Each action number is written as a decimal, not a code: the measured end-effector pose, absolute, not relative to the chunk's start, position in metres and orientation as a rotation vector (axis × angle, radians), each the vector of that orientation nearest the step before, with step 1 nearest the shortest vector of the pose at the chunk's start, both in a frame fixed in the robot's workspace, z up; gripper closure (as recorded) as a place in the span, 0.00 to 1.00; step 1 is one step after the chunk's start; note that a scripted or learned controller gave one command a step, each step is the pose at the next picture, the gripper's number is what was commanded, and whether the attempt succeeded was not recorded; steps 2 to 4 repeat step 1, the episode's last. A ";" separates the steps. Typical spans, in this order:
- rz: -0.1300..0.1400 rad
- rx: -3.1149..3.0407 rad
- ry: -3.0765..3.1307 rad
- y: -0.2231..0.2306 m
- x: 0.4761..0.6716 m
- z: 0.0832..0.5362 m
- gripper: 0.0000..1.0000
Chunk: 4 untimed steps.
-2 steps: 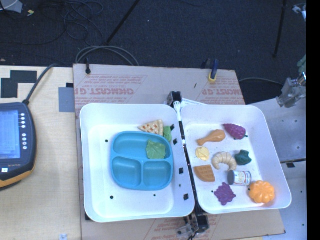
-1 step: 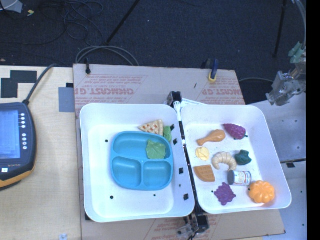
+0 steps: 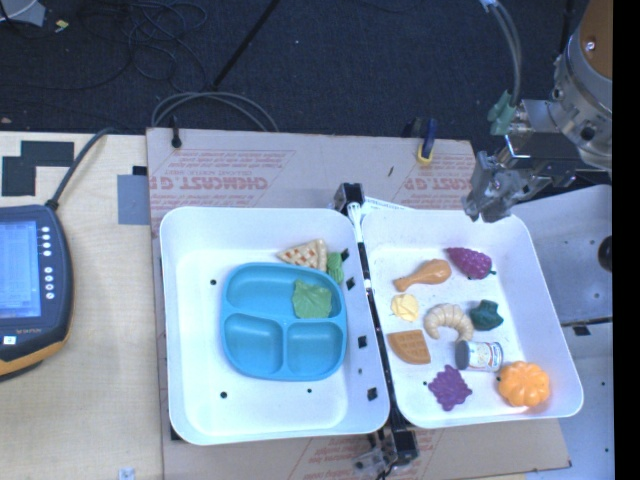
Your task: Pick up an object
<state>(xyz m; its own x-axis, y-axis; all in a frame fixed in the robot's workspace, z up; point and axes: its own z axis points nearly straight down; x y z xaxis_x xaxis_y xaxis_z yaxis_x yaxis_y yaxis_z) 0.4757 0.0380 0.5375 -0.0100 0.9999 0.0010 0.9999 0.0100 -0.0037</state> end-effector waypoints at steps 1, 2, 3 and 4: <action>0.011 -2.210 -2.225 0.091 0.476 0.482 1.00; 0.011 -2.210 -2.225 0.091 0.476 0.482 1.00; 0.011 -2.210 -2.225 0.091 0.476 0.482 1.00; 0.011 -2.210 -2.225 0.091 0.476 0.482 1.00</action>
